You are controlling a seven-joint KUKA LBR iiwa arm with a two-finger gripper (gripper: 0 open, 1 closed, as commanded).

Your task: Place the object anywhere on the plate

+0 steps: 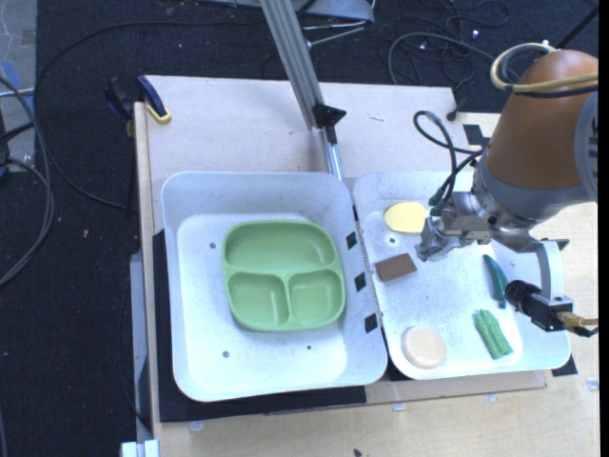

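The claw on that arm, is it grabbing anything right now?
Gripper: cannot be told; it hangs over the right bin, between the yellow piece and the brown block.

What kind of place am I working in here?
Likely a robotics lab test bench: two white bins on a board, loose cables on dark floor, and a metal camera pole.

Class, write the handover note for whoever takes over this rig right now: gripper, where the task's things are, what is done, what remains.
Gripper: low over the right white bin, beside the flat brown block; nothing visibly held.
Green three-compartment plate: in the left white bin, bearing nothing.
Right bin also holds a yellow oval piece, round cream disc, ridged green piece and teal tool.
Done: nothing placed.
Left: grasp one object, set it on the plate.
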